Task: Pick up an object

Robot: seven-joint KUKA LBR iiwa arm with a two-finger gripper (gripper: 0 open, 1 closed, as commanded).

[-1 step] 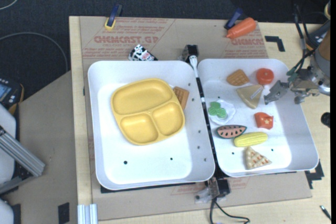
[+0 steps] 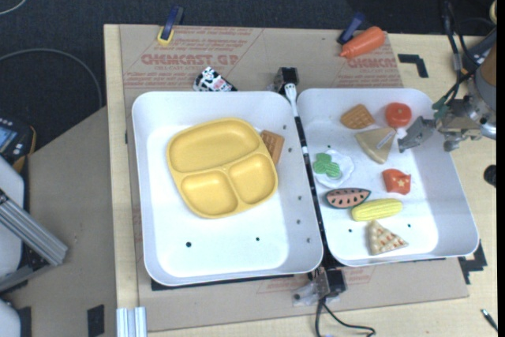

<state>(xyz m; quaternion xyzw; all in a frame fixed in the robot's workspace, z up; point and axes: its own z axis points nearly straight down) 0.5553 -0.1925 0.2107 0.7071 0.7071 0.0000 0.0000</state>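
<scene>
The right bin (image 2: 458, 201) holds several toy foods: a tan waffle piece (image 2: 357, 117), a red tomato (image 2: 398, 114), a pale cheese wedge (image 2: 375, 144), a green leafy piece (image 2: 327, 165), a red strawberry-like piece (image 2: 397, 181), a watermelon slice (image 2: 348, 197), a yellow corn cob (image 2: 376, 209) and a pizza slice (image 2: 385, 237). My gripper (image 2: 431, 143) hovers over the bin's upper right part, just right of the cheese wedge and below the tomato. It looks open, and nothing sits between its fingers.
The left bin (image 2: 229, 249) carries a yellow divided plate (image 2: 222, 166) with a brown cracker (image 2: 273, 144) at its right edge. Outside the bins, at the back of the bench, lie an orange carrot (image 2: 363, 42), a black-and-white toy (image 2: 213, 80) and a yellow clamp (image 2: 167, 28).
</scene>
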